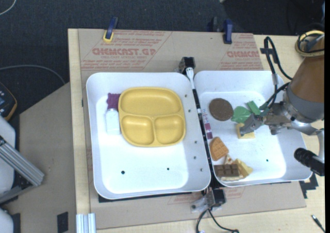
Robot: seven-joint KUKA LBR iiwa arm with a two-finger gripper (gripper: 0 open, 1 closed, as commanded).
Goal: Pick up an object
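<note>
My gripper hangs low over the middle of the right bin, open, with nothing visible between its fingers. A small yellow wedge lies right beside its left finger. A green piece lies just up-left of the gripper, partly under the wrist. Further left sits a round brown cookie. A waffle-like orange piece and a pile of chocolate and cracker pieces lie near the bin's front left corner.
The left bin holds a yellow divided tray with a purple and white item at its left side. A black bar with a label runs along the ridge between the bins. Cables hang at the arm's right.
</note>
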